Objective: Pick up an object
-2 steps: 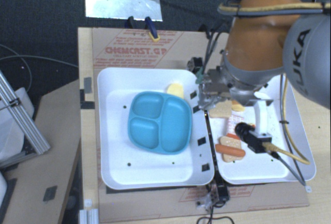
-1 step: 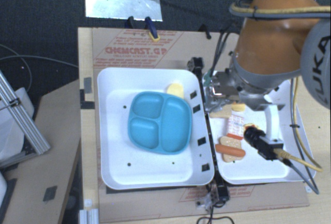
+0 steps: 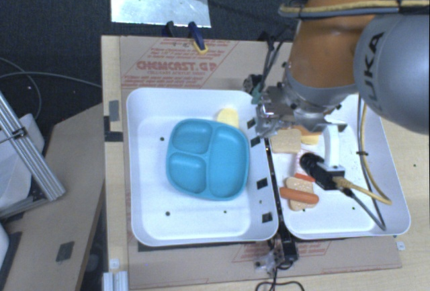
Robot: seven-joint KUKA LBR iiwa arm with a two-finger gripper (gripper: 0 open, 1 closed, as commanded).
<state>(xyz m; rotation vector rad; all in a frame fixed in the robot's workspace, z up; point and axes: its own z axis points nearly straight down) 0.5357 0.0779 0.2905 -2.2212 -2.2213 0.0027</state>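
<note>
Camera view, all places relative to the plate point(image 3: 205, 158).

- Plate: light blue, smooth plastic, rounded square, three moulded compartments. Lies flat mid left bin point(image 3: 144, 148), a shallow glossy white tray with rounded corners.
- Wedge point(image 3: 228, 116): pale yellow, smooth, rounded. Just behind the plate's far right corner, touching or nearly so.
- Right bin point(image 3: 379, 169): same white tray, directly right of the plate, the two bins butted wall to wall.
- Bread point(image 3: 285, 142): flat tan slice, matte, squarish. Right of the plate, just across the shared wall.
- Hot dog point(image 3: 300, 194): orange-red cylinder on a tan bun shape. Right of the plate's near corner, in the right bin.
- End effector point(image 3: 267, 118): bare metal, over the shared wall off the plate's far right corner, next to the bread's far edge. Open or closed: cannot tell. Nothing visibly gripped.
- Arm point(image 3: 336, 34): glossy orange band, then grey shell, above and right of the plate.
- Cardboard point(image 3: 175, 61): brown sheet with red print under both bins, showing behind the plate.
- Tabletop point(image 3: 74, 142): tan, left of the plate.
</note>
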